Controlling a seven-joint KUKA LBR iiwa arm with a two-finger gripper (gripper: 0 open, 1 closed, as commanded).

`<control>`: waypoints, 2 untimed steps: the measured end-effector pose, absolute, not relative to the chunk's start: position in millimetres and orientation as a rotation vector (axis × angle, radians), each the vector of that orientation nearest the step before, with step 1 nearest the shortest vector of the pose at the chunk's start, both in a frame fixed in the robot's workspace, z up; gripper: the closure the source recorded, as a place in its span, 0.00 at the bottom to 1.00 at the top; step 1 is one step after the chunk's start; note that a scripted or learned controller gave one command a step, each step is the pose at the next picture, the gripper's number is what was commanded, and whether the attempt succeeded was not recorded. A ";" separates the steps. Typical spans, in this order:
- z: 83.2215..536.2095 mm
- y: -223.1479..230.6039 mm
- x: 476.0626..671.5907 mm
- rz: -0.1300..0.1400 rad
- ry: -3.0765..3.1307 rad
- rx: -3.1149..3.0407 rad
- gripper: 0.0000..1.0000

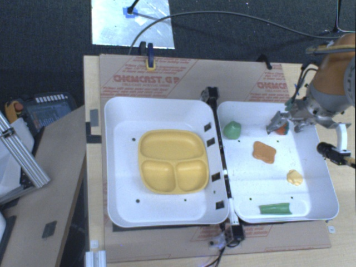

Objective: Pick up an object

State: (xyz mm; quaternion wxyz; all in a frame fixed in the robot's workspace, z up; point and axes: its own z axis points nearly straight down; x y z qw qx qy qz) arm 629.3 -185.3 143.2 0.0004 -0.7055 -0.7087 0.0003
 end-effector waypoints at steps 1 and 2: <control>91.1 -184.5 629.0 0.002 -2.225 -2.216 0.00; 105.8 -185.1 631.5 -0.004 -2.232 -2.219 1.00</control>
